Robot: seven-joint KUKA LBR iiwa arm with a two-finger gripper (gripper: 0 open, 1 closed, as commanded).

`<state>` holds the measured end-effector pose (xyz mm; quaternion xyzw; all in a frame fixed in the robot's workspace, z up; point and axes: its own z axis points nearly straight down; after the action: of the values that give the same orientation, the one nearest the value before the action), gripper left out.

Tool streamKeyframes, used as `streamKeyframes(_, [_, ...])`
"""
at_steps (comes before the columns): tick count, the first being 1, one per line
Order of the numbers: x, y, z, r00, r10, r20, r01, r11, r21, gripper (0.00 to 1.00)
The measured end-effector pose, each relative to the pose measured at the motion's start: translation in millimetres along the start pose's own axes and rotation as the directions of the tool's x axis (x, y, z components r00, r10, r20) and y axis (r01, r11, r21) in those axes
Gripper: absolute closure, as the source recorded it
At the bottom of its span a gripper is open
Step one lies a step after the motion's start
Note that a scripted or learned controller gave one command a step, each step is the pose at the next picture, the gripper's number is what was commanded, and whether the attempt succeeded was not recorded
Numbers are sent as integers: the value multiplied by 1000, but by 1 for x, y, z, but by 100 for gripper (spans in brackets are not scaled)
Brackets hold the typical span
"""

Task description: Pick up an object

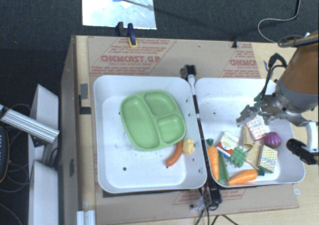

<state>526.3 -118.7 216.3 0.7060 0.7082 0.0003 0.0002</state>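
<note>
The end effector (255, 113) hangs over the upper middle of the right bin (224, 94), its metal parts just above a small patterned pink-and-white box (257, 129); whether it is wide or narrow cannot be told, and nothing is seen held in it. Relative to that box: a purple onion-like toy (272, 139) lies just to its right, a tan wafer piece (247, 136) touches its left side, and a checkered yellow box (268, 159) sits below. Further below, an orange carrot (242, 177) lies with its long axis nearly level, thin end pointing left. Another carrot (213, 162) stands upright in the view, left of the box. The left bin (107, 134) holds a green divided plate (152, 119).
</note>
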Motion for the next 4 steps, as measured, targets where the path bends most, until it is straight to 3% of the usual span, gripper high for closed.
streamKeyframes(1, [-13, -33, 127, 1000, 1, 3, -1, 1000, -10, 0])
streamKeyframes(2, [-14, -31, 116, 1000, 2, 7, -2, 1000, -20, 100])
streamKeyframes(3, [42, 65, 31, 1000, -1, 0, 1, 1000, -4, 100])
streamKeyframes(4, [41, 64, 32, 1000, 0, 0, 0, 1000, -1, 0])
